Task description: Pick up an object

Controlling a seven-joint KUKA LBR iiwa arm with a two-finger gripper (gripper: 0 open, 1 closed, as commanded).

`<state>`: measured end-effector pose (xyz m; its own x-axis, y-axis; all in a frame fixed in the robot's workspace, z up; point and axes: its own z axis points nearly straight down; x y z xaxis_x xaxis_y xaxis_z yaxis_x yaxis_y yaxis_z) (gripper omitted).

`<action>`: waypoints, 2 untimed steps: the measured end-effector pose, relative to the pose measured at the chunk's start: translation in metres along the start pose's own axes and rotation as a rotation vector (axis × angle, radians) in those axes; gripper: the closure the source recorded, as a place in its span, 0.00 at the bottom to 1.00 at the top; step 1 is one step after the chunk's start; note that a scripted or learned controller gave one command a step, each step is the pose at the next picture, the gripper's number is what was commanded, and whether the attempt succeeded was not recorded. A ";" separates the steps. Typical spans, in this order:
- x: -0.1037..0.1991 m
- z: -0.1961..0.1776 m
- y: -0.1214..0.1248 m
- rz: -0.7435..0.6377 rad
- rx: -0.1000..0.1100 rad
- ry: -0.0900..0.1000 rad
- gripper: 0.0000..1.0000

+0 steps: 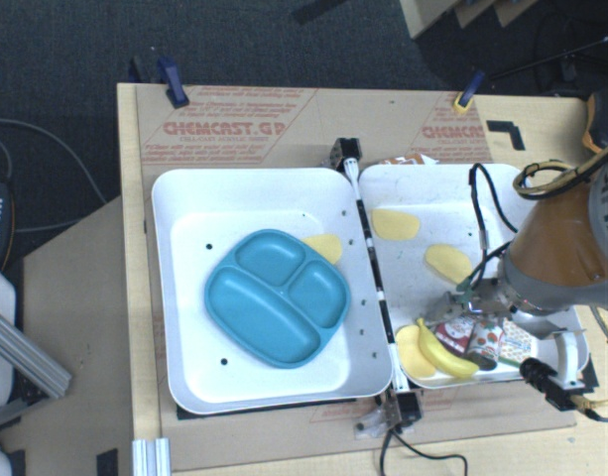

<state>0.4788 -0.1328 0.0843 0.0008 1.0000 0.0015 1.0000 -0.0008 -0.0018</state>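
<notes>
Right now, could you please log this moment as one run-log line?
arm: low over right bin | gripper: above banana and packet | grasp: unconfirmed | left bin: blue tray

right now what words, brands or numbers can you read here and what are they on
"CHEMCAST GP": red print on the brown board under the bins, left side; the smaller red lines above and below it are too blurred to read.
"CHEMC...": the same red print on the board's right side, partly cut off by the right bin.
Red-and-white packet in the right bin: markings too small to read.
</notes>
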 end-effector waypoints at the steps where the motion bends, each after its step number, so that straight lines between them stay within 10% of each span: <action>1: 0.003 0.000 0.000 0.000 -0.001 0.000 0.00; 2: 0.012 0.000 0.000 -0.001 0.000 0.000 0.00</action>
<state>0.4790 -0.1206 0.0844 0.0002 1.0000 0.0020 1.0000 -0.0002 -0.0015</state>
